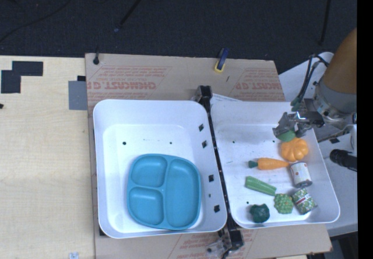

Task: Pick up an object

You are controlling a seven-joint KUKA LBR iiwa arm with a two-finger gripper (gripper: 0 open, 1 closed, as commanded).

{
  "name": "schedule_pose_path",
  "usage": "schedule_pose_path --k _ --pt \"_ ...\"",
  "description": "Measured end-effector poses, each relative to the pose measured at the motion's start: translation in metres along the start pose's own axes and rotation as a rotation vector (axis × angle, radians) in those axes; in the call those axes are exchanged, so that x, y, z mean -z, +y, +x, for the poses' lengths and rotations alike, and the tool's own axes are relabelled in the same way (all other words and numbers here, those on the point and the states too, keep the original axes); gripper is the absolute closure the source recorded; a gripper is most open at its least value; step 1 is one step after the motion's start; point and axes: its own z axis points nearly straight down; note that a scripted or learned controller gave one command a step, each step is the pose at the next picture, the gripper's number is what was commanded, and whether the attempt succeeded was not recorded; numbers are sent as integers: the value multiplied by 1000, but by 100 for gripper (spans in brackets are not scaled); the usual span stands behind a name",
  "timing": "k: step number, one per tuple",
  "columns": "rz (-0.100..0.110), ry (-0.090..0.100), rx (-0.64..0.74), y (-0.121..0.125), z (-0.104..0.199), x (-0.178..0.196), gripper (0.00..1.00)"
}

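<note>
My gripper (287, 128) hangs over the back right part of the right bin (245, 118), reaching in from the right. A small green thing (284, 133) shows right at its tip; I cannot tell whether it is held. Just below the gripper sits an orange pumpkin (295, 150). In front of it lie a carrot (271, 164), a small tin (299, 174), a green pod (260, 185), a broccoli piece (283, 203), a green-patterned can (303, 200) and a dark green lump (259, 213).
The left bin (116, 118) holds a blue divided plate (165, 191). A black divider (211, 147) runs between the two bins. A blue and yellow clip (221, 60) lies on the cardboard behind them.
</note>
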Motion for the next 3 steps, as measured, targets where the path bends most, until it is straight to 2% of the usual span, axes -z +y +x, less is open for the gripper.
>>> schedule_pose_path --k 1,2,3 --pt "3 1 2 0 -1 12 100" --pt "7 3 5 -16 52 10 100" --pt "7 3 6 -20 113 4 100"
